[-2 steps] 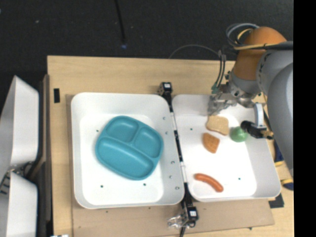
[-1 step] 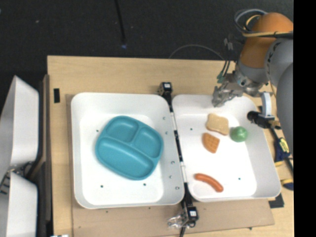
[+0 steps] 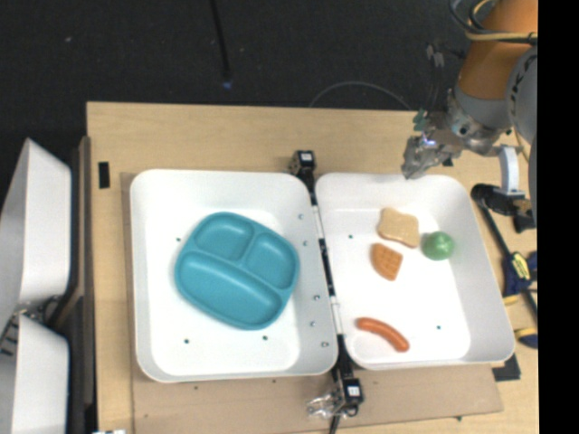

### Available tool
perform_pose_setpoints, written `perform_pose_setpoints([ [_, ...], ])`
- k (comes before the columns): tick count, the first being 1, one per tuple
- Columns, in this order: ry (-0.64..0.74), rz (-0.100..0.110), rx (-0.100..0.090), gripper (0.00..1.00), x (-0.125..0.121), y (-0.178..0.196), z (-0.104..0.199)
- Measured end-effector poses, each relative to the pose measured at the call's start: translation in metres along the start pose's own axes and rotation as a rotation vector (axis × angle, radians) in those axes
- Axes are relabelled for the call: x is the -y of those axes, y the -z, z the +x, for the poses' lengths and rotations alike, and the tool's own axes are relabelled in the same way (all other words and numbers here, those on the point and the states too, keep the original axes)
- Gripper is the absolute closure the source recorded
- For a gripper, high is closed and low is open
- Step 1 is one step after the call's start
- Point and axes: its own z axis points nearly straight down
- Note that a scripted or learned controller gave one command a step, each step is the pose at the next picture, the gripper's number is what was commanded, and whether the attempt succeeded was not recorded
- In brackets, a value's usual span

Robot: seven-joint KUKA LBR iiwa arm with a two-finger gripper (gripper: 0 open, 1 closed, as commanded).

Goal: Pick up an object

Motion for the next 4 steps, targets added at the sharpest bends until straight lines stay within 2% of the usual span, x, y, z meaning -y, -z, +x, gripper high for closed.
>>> perform_pose_setpoints([
  [2,0.002,0.007,-0.003,1.0,0.02,0.026,0.113],
  [4,0.001,0.009,-0.001,1.0,0.049,0.009,0.214],
])
